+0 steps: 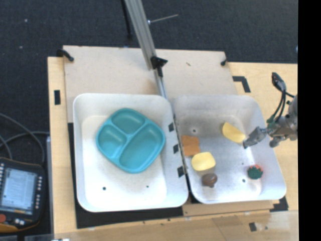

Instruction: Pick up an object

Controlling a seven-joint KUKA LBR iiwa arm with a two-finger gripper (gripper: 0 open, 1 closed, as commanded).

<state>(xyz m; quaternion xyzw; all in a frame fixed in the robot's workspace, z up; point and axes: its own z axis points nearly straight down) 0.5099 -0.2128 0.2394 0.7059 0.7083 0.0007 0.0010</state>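
Note:
The right bin point(224, 103) holds several small objects. A yellow piece point(233, 132) lies near its right side, a flat orange-brown square point(190, 145) near its left wall, and a second yellow lump point(203, 161) just below that. A small brown item point(209, 179) and a green and red item point(255, 172) lie near the front. My gripper point(263, 139) hangs over the bin's right edge, just right of the first yellow piece. It is open, its two dark fingers apart with nothing between them.
The left bin point(83, 134) holds a teal divided plate point(131, 139). A slanted metal rail point(143, 29) runs from the top down to the gap between the bins. A handheld screen point(17, 185) sits at the bottom left, off the bench.

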